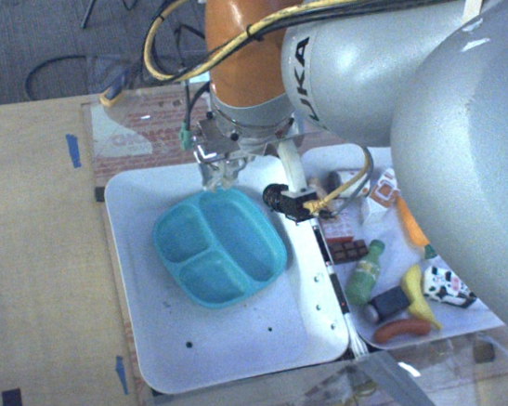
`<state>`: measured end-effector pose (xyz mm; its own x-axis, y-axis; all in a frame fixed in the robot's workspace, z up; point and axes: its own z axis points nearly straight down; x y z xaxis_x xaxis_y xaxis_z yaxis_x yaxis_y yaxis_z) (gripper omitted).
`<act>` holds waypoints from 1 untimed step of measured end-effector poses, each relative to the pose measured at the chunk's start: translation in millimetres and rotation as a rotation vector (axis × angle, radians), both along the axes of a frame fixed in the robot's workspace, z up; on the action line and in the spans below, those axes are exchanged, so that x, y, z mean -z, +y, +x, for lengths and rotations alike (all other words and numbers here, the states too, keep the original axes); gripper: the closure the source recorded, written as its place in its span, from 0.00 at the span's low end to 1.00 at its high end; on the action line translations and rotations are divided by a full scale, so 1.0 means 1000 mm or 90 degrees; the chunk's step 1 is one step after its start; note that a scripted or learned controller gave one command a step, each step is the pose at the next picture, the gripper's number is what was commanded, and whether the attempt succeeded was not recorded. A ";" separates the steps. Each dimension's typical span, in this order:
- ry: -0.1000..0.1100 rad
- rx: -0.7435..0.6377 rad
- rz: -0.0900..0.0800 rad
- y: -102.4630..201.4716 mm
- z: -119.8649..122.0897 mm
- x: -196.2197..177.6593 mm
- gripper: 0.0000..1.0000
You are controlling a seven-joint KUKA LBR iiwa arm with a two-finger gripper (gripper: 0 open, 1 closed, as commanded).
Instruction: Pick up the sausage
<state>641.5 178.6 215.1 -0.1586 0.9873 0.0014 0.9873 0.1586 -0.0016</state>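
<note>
With the two-finger gripper at upper centre — finger state I cannot tell — I should travel to the small red-brown sausage at lower right — then descend squarely.

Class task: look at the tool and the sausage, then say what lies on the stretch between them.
In the camera view, between the tool and the sausage lie the blue divided plate, the bins' shared rims, then the green bottle and a dark block.
</note>
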 end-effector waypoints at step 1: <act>-0.003 -0.164 0.001 0.041 -0.004 -0.005 1.00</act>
